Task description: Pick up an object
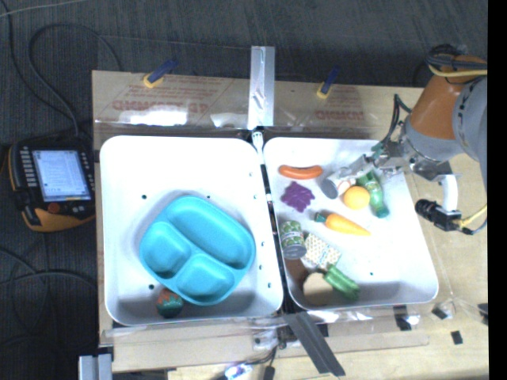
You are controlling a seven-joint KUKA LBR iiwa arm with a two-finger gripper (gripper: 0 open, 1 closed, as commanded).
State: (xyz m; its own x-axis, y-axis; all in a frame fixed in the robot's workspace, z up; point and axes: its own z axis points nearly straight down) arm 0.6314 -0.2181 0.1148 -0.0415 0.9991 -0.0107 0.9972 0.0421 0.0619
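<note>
Though I cannot tell the gripper (366,165) state, it should descend squarely over the round orange toy fruit (356,198) just below

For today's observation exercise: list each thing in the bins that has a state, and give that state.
Blue divided tray: upright, tilted, in left bin.
Toy sausage: lying flat.
Toy carrot: lying on its side.
Small can: lying tipped against the divider.
Gripper: low over the right bin.
</note>
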